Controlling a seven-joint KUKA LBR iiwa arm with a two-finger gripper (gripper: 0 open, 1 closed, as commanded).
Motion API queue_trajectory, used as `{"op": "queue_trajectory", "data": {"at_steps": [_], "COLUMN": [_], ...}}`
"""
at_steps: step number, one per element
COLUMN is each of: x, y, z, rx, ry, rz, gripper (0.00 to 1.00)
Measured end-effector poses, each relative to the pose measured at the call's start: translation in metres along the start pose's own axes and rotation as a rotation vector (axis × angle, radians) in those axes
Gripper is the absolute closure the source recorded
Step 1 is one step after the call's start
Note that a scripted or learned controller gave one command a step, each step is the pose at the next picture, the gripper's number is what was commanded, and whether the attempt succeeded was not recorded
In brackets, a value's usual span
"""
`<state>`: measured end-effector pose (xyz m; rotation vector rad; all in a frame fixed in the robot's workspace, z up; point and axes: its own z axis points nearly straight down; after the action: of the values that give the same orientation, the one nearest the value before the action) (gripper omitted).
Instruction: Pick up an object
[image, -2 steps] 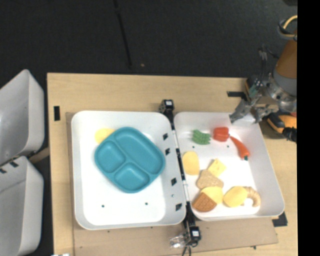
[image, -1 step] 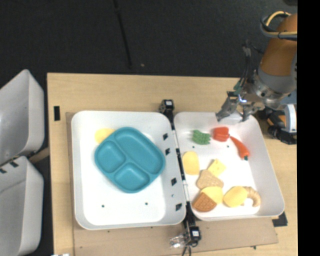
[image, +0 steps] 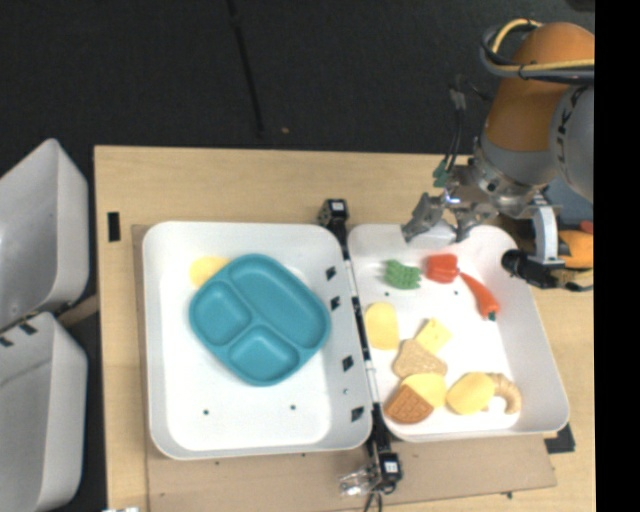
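The left bin (image: 170, 400) holds a blue tray (image: 260, 318) with a yellow piece (image: 205, 268) tucked behind it. The right bin (image: 535, 370) carries the toy food: a green piece (image: 402, 274), a red pepper (image: 441, 267), yellow and brown pieces nearer the front. The gripper (image: 438, 218) hovers over the far rim, fingers spread wide, holding nothing. The pepper lies just beneath; a straight descent seems best, minding the far wall.

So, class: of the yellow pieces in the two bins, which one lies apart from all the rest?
The yellow piece in the left bin, tucked against the blue tray. The other yellow pieces sit in the right bin.
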<state>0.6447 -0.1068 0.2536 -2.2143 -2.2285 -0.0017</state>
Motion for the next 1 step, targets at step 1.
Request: {"op": "queue_trajectory", "data": {"at_steps": [1], "x": [0.0249], "y": [0.0077], "z": [0.011], "rx": [0.001], "ry": [-0.001], "rz": [0.002], "gripper": [1.0]}}
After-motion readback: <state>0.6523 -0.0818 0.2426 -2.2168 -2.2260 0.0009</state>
